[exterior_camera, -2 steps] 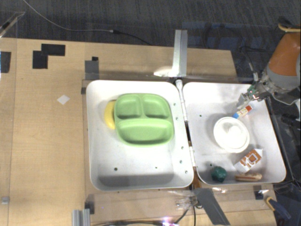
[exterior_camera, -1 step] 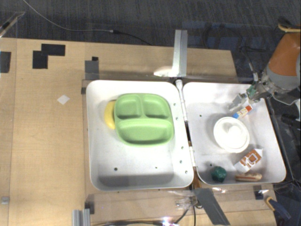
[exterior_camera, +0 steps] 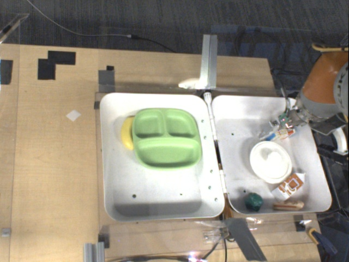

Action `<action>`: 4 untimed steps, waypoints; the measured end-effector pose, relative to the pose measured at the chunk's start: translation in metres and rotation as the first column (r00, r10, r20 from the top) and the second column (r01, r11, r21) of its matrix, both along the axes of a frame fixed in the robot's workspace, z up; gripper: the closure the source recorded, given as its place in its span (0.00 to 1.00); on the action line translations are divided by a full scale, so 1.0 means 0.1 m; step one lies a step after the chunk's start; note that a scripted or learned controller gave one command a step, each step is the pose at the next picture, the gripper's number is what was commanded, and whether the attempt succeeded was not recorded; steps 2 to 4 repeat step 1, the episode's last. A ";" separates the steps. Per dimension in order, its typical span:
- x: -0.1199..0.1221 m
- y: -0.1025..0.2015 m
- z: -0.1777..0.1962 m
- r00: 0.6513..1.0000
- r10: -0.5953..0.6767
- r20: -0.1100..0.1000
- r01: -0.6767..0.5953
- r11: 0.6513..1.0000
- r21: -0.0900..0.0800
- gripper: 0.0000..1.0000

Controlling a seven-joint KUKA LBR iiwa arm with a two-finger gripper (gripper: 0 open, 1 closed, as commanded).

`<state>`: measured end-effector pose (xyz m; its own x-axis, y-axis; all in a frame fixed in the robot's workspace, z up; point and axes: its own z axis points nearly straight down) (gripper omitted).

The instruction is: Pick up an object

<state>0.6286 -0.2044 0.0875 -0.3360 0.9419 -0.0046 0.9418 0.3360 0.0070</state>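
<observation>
Left bin (exterior_camera: pixel 114 162): green divided plate (exterior_camera: pixel 166 136) at centre, a yellow thing (exterior_camera: pixel 126 133) tucked under its 9 o'clock edge. Right bin (exterior_camera: pixel 234 146): white bowl (exterior_camera: pixel 270 160) mid-bin, dark green ball (exterior_camera: pixel 253 201) at 7 o'clock, small printed carton (exterior_camera: pixel 289 185) and brown stick (exterior_camera: pixel 288 205) at 5 o'clock. My tool (exterior_camera: pixel 283 125) sits low at 1 o'clock, just beside the bowl. Cannot tell its state. Nothing looks lifted; the pick is still to do.

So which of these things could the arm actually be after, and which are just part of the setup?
Could be picked up:
- green divided plate
- yellow item tucked under the plate's left edge
- white bowl
- dark green ball
- small orange-and-white carton
- brown stick

Just the setup:
- left bin
- right bin
- wooden bench
- metal post
- gripper, over the right bin
</observation>
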 end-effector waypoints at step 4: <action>0.33 0.00 0.51 0.990 -0.142 0.001 0.142 0.990 0.001 0.00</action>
